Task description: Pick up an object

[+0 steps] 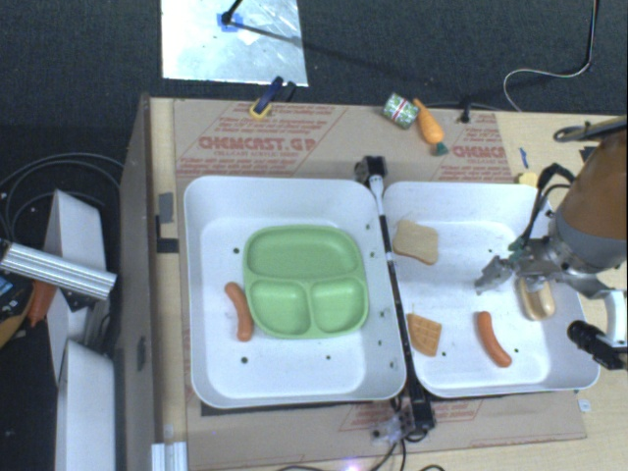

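Nearest us in the right bin (461, 386), a sausage (493, 339) lies beside a cracker (424, 333). We'd judge the sausage light, smooth and a bit slippery, best pinched across its middle. The gripper (515, 273) hangs just above it; whether its fingers are spread or closed, we can't tell. Farther back sits a slice of bread (416, 241). The left bin (211, 292) holds a green tray (305, 281) and another sausage (238, 311).
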